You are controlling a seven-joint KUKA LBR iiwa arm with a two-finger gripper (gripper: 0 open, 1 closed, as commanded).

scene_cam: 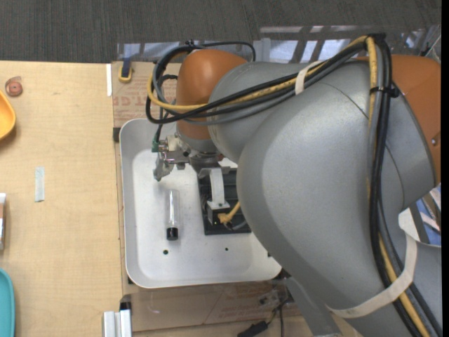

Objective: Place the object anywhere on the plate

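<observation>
A slim clear tube with a black cap [171, 216] lies flat in the white bin [140, 258], its capped end toward the front. My gripper [163, 166] hangs just behind the tube's far end, over the bin's back left part, and nothing shows in its grasp. The edge of a yellow-orange plate [4, 120] shows at the far left of the wooden bench. A teal dish edge [4, 304] shows at the lower left corner.
The grey arm covers the right half of the view and the bin's right side. On the wooden bench [70, 244] left of the bin lie a small reddish disc [12, 86] and a pale short strip [39, 184].
</observation>
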